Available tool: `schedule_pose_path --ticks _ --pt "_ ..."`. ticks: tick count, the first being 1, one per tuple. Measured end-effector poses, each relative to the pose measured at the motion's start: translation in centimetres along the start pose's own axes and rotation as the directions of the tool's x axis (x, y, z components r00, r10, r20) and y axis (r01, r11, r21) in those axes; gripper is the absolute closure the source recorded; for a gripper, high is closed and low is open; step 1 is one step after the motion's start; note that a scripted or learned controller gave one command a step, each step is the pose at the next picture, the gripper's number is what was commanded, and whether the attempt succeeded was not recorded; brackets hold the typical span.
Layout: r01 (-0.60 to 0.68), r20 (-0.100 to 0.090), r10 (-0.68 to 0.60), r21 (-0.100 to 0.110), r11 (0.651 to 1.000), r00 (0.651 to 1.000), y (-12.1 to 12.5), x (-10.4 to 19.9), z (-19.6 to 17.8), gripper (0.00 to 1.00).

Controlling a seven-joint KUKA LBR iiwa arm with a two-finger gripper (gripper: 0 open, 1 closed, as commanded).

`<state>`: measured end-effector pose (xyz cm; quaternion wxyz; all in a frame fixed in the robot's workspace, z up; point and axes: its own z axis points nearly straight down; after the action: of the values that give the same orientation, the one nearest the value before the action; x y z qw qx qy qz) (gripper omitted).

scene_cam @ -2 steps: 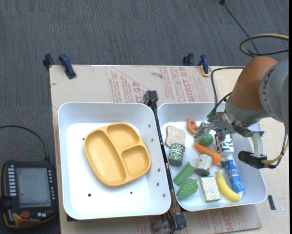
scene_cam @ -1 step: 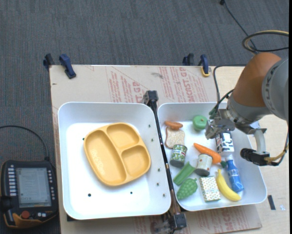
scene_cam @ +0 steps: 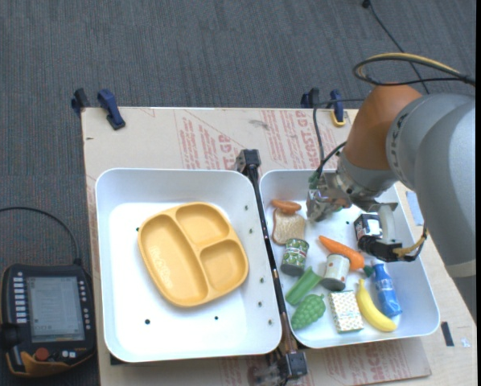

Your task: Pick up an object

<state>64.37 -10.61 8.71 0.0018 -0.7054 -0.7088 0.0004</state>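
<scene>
Toys crowd the right bin (scene_cam: 430, 312): a slice of bread (scene_cam: 289, 228) with a small sausage (scene_cam: 286, 206) just above it, a green-labelled can (scene_cam: 294, 256), an orange carrot (scene_cam: 342, 251) lying aslant, a grey tin (scene_cam: 334, 271), a green pepper piece (scene_cam: 305, 284), a knobbly green fruit (scene_cam: 308, 311), a pale patterned box (scene_cam: 347, 311), a banana (scene_cam: 373, 310) and a blue bottle (scene_cam: 385, 289) touching the banana. Hovering over the upper part of this bin, just right of the bread, is the gripper (scene_cam: 324, 203); whether it is apart or together I cannot tell, and nothing shows between it. The grey arm (scene_cam: 433, 167) with its orange band (scene_cam: 381, 123) reaches in from the right. Beside it the left bin (scene_cam: 112, 207) holds a yellow divided plate (scene_cam: 194, 252). Both bins sit on a cardboard-covered counter (scene_cam: 184, 135), with a handheld pendant (scene_cam: 46, 305) on the carpet at lower left
</scene>
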Motion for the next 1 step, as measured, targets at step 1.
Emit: schedule_pose_path --ticks 1 --pt "0.000 0.001 0.000 -0.001 1.000 1.000 0.02 -0.04 -0.03 0.00"
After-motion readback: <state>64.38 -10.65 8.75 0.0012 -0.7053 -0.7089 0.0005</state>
